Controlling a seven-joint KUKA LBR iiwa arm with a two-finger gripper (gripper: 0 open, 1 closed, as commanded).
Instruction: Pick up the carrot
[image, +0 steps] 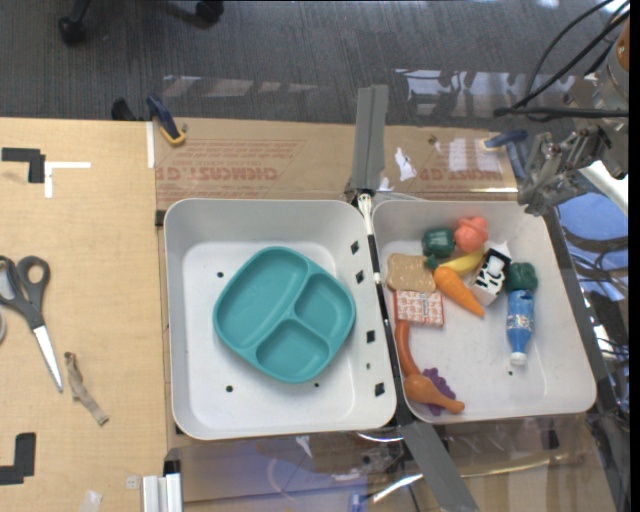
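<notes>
**Claw waiting off the far right corner**

The gripper (558, 165) is hanging outside the right bin (560, 385), beyond its far right corner, gripping nothing (whether it is open I cannot tell from here). The carrot (459, 289) is lying flat near the bin's far edge, wedged among the toast (409, 272), banana (458, 264) and cow-patterned toy (489, 275), crowding any descent.

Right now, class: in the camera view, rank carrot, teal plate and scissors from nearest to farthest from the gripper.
Gripper: above the right bin's far right corner.
1. Carrot, right bin.
2. Teal plate, left bin.
3. Scissors, far left bench.
</notes>
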